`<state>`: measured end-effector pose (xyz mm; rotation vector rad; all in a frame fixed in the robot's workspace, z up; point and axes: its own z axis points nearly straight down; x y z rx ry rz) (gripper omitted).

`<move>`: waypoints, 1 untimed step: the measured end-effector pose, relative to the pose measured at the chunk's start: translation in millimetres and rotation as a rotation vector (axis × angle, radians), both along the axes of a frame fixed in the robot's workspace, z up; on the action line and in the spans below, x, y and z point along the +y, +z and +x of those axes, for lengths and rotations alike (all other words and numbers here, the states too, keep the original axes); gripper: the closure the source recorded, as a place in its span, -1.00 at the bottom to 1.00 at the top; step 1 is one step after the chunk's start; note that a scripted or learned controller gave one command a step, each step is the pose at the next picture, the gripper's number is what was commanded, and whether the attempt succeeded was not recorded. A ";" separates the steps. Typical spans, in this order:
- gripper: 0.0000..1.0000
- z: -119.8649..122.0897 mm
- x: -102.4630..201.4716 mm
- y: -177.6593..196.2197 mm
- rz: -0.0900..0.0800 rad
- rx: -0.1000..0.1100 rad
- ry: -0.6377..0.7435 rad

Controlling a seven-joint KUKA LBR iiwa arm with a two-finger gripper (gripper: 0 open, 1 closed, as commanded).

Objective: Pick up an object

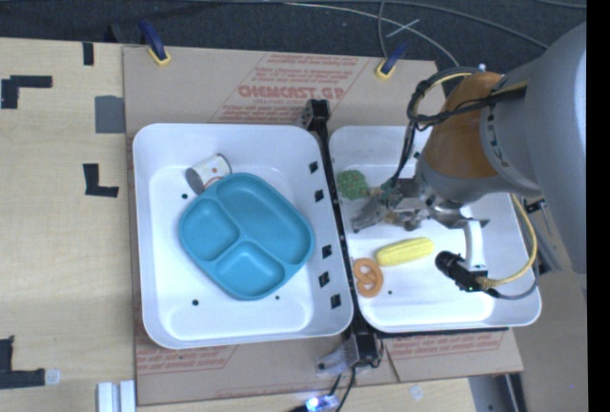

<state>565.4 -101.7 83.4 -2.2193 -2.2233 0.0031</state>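
In the right bin (496, 310) lie a yellow corn cob (403, 253), an orange pretzel (368, 277) near the bin's left wall, and a green broccoli-like piece (352, 183) further back. My gripper (374, 210) reaches down into this bin from the right, just right of the green piece and above the corn cob. Its fingers are dark and small in the view, and nothing shows between them.
The left bin (152, 238) holds a blue divided plate (246, 235) and a small white and grey cup (207, 174) lying on its side behind it. A black divider (329, 210) runs between the bins. Cables (505, 281) hang by the wrist.
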 end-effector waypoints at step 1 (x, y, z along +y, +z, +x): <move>1.00 0.7 -0.2 12.0 -0.001 -0.002 0.000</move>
